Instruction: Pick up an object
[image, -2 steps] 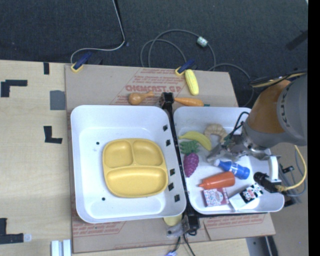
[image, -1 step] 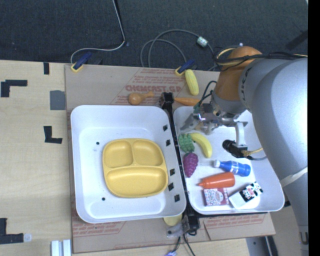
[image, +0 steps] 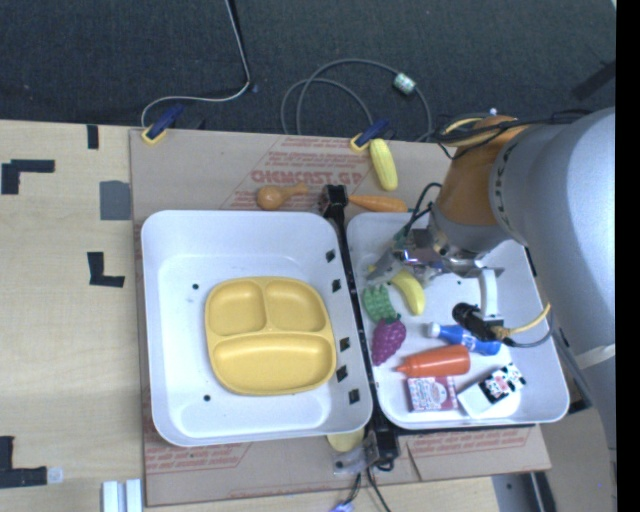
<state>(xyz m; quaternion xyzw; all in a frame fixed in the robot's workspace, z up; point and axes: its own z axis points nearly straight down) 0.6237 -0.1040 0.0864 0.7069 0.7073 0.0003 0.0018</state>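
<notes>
Camera view: gripper (image: 405, 262) over banana (image: 409, 293).

Both bins are white — the left bin (image: 165, 300) and the right bin (image: 545, 395). A yellow plate (image: 270, 335) sits in the left bin. The right bin has a yellow banana (image: 408, 293), green grapes (image: 379, 302), purple grapes (image: 388, 341), an orange carrot (image: 435, 362), a blue bottle (image: 463, 338) and a red-and-white box (image: 431, 394). The arm (image: 560, 190) is grey with an orange band (image: 470, 190).
</notes>
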